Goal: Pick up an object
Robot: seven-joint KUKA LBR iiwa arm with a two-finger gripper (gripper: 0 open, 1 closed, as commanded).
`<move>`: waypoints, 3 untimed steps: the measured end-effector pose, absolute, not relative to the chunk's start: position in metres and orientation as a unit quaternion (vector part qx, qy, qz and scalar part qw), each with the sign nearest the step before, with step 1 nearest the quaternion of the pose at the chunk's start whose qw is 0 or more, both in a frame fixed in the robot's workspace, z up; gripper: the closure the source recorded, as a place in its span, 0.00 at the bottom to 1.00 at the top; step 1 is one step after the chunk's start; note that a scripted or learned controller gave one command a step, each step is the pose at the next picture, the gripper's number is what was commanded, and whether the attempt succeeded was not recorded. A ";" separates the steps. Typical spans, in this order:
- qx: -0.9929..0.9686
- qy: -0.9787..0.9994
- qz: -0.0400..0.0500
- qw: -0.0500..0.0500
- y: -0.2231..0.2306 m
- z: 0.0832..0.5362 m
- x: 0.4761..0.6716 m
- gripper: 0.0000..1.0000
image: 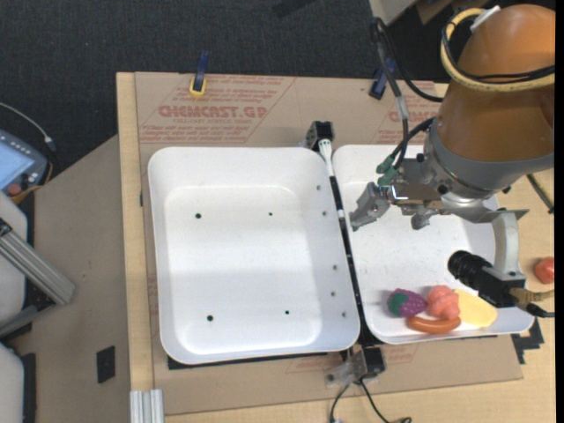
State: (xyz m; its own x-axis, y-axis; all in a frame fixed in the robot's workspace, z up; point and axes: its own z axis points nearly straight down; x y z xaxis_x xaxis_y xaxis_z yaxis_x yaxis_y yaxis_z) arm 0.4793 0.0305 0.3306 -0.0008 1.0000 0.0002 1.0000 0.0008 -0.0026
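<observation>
Several small toy foods lie in the near corner of the right bin (388, 263): a purple grape bunch (405, 302), a pink-orange piece (443, 300), a red-orange sausage (432, 324) and a flat yellow piece (480, 312). My gripper (394, 216) hangs over the far middle of that bin, well above and behind the toys. It is open, its two grey fingers (365, 210) spread apart with nothing between them.
The left bin (176, 236) sits beside the right one, and a black divider strip (339, 227) runs between them. A small orange thing (546, 270) lies outside the right bin at the view's right edge. The brown board (220, 104) extends behind both bins.
</observation>
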 end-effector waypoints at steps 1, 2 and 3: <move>-0.707 -0.707 -0.003 -0.003 0.021 0.399 0.480 0.00; -0.706 -0.708 -0.004 -0.003 0.033 0.468 0.480 0.00; -0.707 -0.708 -0.001 -0.002 0.033 0.475 0.480 1.00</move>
